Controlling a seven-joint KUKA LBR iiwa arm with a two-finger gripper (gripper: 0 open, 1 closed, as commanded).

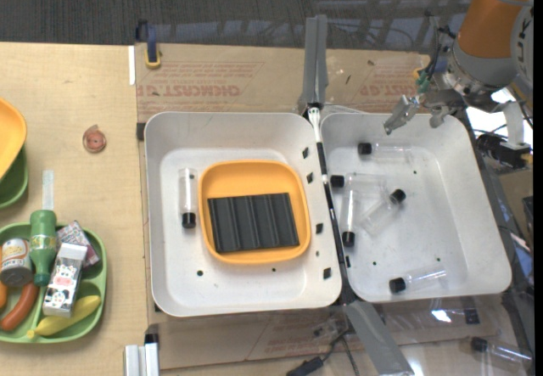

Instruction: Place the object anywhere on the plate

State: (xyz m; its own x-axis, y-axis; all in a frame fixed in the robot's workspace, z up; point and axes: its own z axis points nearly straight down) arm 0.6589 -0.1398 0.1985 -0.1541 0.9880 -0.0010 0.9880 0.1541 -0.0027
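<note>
One black slab (pixel 254 222) lies crosswise on the plate (pixel 215 182); jaws apart, empty.

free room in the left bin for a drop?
Bare white floor of the left bin below and right of the square orange plate. Plate centre holds a dark ribbed block; a clear black-capped tube crowds its left side.

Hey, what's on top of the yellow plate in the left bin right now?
A dark ribbed slab lies on the plate, covering its middle, so that part is hidden.
</note>
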